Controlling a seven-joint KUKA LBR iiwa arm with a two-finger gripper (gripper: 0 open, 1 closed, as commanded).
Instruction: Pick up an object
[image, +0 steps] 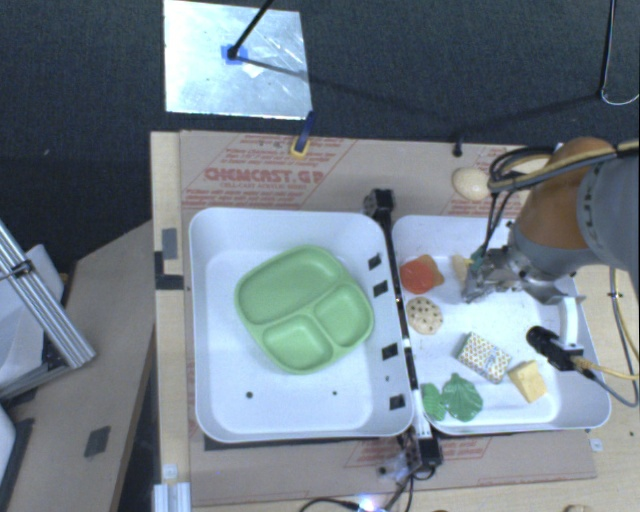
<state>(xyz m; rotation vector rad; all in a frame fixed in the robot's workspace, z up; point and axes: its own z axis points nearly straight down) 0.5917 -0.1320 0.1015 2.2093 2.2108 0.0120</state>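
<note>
Camera view: the gripper (478, 283) is low in the right bin (585, 400), near its top. I cannot tell how it is set. The red toy (421, 273) lies just left of it, the cookie (424, 316) below that.

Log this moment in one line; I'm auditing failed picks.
gripper low in right bin | beside orange piece | nothing seen held | green tray in left bin

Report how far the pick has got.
Done: the arm has reached over the right bin, with the tool low near the orange piece. In hand: nothing I can see. Left: grasping and lifting; the cookie, leaf and cheese wedge lie untouched.
</note>
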